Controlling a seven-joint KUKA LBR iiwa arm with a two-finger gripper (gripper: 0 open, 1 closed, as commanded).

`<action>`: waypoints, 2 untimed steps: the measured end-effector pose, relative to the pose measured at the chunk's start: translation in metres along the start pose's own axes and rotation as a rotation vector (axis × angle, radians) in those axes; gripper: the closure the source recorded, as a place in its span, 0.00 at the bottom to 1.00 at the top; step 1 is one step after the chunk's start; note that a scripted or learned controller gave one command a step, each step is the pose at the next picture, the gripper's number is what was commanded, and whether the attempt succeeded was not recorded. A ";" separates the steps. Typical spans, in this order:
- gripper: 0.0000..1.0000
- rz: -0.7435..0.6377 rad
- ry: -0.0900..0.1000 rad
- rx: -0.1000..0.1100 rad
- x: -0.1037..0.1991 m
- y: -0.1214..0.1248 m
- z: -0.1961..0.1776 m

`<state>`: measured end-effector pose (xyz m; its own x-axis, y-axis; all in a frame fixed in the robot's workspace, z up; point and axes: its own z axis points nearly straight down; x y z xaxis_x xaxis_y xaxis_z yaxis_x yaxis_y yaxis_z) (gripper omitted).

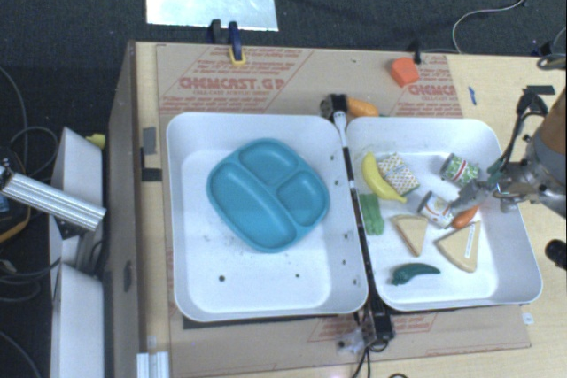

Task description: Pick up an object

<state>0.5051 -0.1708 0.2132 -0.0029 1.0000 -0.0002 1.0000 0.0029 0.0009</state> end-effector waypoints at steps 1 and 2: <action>0.00 0.000 0.000 -0.002 0.031 0.040 0.086; 0.00 -0.001 -0.002 -0.003 -0.011 0.087 0.058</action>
<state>0.5925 -0.1815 0.1550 -0.0036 1.0000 -0.0022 1.0000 0.0036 0.0043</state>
